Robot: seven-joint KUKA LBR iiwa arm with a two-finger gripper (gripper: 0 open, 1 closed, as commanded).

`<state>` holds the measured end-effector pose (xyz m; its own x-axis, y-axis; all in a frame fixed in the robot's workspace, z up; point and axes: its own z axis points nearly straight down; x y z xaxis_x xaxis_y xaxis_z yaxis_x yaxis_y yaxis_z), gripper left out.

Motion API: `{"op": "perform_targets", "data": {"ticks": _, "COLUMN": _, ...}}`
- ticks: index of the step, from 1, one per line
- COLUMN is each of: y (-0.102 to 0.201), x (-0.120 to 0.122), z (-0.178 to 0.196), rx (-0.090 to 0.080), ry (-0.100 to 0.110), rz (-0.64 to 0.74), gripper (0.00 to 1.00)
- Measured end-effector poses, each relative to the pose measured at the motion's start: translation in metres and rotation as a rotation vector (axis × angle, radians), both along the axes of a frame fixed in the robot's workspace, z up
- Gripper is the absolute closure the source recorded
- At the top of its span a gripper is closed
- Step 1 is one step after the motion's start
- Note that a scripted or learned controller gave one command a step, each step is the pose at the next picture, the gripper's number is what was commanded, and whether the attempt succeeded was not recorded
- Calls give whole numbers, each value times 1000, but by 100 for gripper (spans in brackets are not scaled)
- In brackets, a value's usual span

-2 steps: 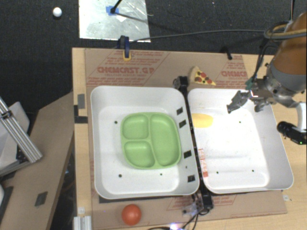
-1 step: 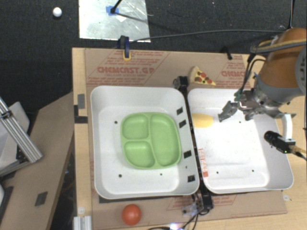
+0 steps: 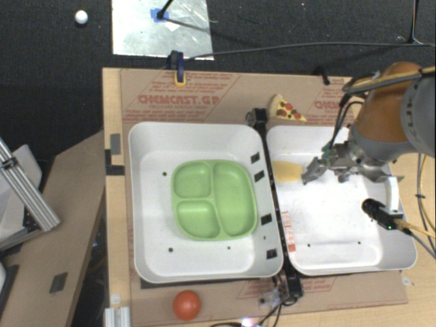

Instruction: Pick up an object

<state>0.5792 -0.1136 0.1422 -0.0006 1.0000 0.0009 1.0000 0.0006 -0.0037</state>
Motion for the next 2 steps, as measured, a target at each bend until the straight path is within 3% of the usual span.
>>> {"op": "perform_targets", "data": {"ticks": 1, "y": 1, "x": 0, "z": -52, "rx": 0, "ry": 0, "rz": 1, "gripper": 0}}
{"op": "perform_targets", "data": {"ticks": 2, "y": 0, "x": 1, "z": -39, "rx": -1, "ry": -5, "rz": 0, "gripper": 100}}
